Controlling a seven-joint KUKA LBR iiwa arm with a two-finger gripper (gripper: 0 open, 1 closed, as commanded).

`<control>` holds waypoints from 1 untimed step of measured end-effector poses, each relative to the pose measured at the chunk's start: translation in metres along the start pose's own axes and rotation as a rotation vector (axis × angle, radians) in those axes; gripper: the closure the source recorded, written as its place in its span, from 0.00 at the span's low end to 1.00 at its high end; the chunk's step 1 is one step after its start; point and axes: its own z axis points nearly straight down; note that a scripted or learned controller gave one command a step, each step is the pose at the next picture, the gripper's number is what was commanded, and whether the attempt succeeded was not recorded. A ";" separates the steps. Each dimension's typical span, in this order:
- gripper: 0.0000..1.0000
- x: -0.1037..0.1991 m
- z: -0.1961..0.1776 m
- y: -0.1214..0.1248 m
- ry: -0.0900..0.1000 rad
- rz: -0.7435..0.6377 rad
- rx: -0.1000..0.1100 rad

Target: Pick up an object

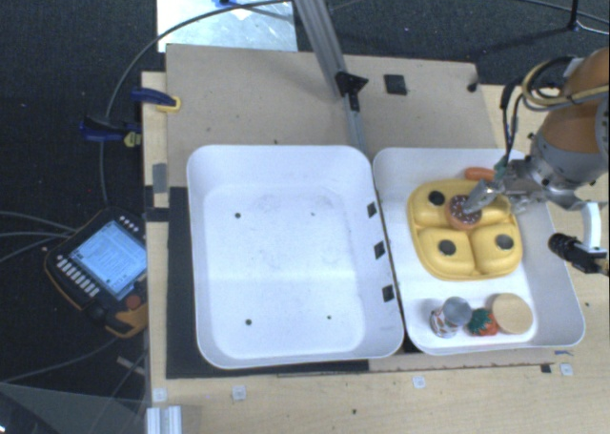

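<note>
Where the bench's near edge meets the lower frame, two shallow white plastic bins sit side by side on a tan board [286, 98]. The left bin [205, 232] shows a bare white floor with a few dark dots. Along the near wall of the right bin [562, 318] lies a row of small items: a small silvery round object [442, 321], a grey ball-like piece [457, 309], a small red and green object [483, 323] and a flat tan wooden disc [512, 313], the last three touching or just beside one another. Farther in, a yellow moulded tray with four rounded lobes [464, 232] fills the middle of the right bin; dark spots mark three of its lobes. A small brown ring-shaped object [464, 214] rests near the tray's centre. The gripper [474, 201] of the grey arm [562, 160], entering from the right, sits directly over this ring; whether its fingers are parted or closed cannot be made out, and no object is visibly between them. Just beyond the tray, an orange strip [478, 175] lies beside the arm's wrist. Off the bench to the left, a handheld control pendant with a lit blue screen [100, 265] rests on dark carpet.
</note>
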 end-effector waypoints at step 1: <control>0.00 -0.001 0.004 0.004 -0.004 -0.002 -0.015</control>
